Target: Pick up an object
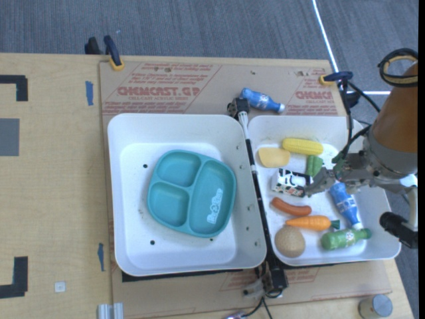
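Two shallow white bins side by side on a brown printed cardboard sheet over the bench. Left bin: one teal divided plate, lying flat near the middle.

Right bin: several small toys. Along the far side, a yellow corn cob, and just beside it, toward the left bin, a pale yellow lump. Near the middle, a black-and-white toy, with a green piece close by, partly hidden under the gripper. Nearer the camera, a red-brown sausage, then an orange carrot, then a round tan ball by the near wall. Toward the right, a blue bottle on its side, and a green bottle on its side just past the carrot's tip.

Reaching in from the right, the grey arm with its orange band. Low over the right bin, the gripper, right against the black-and-white toy's right side. Too dark and small to tell how wide the gripper stands or whether anything sits in its grasp.

Outside the bins, on the cardboard at the far edge, a second blue bottle on its side.
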You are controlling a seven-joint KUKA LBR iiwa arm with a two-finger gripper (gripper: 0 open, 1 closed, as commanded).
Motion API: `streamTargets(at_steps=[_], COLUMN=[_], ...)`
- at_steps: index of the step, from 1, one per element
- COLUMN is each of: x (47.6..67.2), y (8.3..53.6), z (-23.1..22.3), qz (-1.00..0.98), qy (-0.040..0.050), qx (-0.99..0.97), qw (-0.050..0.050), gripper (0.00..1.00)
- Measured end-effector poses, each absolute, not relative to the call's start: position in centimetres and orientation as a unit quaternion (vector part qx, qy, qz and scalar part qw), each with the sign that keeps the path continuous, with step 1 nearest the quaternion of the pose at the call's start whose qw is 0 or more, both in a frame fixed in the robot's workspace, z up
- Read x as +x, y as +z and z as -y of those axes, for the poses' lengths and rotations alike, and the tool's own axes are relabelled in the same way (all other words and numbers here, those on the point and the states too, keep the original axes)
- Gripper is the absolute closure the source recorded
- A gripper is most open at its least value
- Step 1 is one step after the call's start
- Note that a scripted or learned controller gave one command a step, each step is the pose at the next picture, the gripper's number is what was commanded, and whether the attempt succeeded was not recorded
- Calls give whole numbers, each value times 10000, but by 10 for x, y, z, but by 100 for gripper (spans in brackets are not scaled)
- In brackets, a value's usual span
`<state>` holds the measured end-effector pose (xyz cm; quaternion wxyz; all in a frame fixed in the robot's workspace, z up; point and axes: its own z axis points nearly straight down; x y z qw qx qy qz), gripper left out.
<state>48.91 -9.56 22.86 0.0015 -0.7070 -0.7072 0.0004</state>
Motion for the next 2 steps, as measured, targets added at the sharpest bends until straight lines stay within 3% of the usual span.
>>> streamTargets(at_steps=[1,2], x=[487,515], y=[86,86], z=[160,96], qz=[7783,7431], qy=[-7,-20], qx=[-6279,-6692], qw=[-16,-22], gripper=[0,0])
